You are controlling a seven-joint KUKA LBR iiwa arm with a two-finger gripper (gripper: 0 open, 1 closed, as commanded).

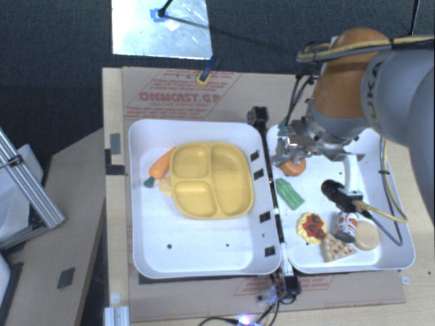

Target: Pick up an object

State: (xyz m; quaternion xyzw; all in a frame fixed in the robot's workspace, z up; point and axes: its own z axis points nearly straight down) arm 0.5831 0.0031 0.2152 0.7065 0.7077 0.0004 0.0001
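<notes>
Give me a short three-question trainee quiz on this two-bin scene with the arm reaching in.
1. True or false: the yellow divided plate lies in the left bin.
2. Which item lies against the plate's left edge? A) toy carrot B) pizza slice C) green block
3. Fill in: the gripper hangs over the ____ bin, close above an orange piece.

Key: 1 true. 2 A, the toy carrot; the pizza slice and green block lie in the right bin. 3 right.
</notes>
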